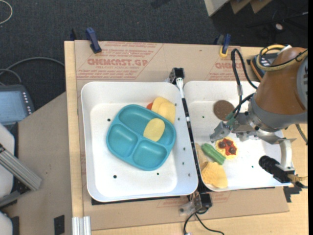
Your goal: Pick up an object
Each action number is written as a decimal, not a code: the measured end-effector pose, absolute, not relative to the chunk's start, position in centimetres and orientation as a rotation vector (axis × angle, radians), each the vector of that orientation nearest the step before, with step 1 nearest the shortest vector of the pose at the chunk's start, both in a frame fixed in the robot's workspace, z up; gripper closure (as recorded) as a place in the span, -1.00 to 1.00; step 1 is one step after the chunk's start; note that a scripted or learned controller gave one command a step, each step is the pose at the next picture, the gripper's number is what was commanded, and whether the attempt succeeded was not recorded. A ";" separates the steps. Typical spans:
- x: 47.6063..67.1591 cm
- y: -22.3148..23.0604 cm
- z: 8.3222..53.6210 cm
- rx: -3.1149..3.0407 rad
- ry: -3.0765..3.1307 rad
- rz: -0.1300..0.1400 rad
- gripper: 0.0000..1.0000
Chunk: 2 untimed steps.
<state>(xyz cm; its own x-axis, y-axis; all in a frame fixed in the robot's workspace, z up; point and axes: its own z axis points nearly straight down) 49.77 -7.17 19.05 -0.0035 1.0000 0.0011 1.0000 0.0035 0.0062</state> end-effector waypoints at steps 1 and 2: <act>48.0 -9.6 24.9 2.219 2.215 0.005 -1.00; 50.1 -10.6 9.9 2.213 2.214 0.010 -1.00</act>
